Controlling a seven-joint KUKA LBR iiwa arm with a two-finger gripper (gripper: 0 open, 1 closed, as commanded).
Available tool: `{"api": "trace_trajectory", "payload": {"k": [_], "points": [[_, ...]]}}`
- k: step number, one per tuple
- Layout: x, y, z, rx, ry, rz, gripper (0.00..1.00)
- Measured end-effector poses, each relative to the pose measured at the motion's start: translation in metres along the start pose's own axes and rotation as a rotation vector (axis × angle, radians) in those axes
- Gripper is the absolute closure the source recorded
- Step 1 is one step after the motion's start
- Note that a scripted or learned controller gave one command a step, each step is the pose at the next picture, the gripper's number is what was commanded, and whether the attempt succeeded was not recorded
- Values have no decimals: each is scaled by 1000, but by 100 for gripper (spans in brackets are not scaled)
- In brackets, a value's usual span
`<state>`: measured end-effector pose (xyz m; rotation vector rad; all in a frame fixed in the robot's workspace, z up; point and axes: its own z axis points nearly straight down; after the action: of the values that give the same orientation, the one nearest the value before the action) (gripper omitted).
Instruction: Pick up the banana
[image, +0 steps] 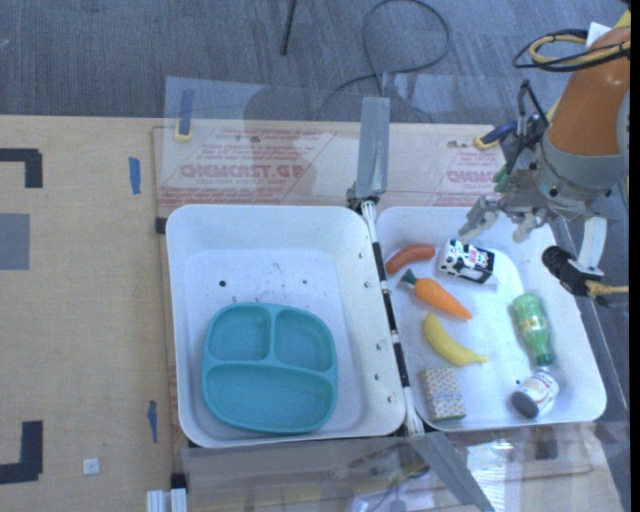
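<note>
The tool (503, 215) is positioned open and unloaded at upper right. The banana (452, 342) is located in the right bin (590, 390), below the carrot (441, 294). Red mirrored lettering on the desk (90, 300) sheet is illegible.

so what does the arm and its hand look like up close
The arm shows a broad orange band over a grey wrist, with yellow and black cables looping beside it. The hand is pale grey metal with blue and green fittings near its base.
</note>
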<state>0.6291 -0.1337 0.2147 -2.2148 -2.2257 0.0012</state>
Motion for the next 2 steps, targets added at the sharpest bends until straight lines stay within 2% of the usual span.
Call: {"api": "trace_trajectory", "payload": {"k": [1, 2], "points": [[35, -66, 123, -2, 0, -20, 0], [74, -60, 31, -1, -1, 25, 0]]}}
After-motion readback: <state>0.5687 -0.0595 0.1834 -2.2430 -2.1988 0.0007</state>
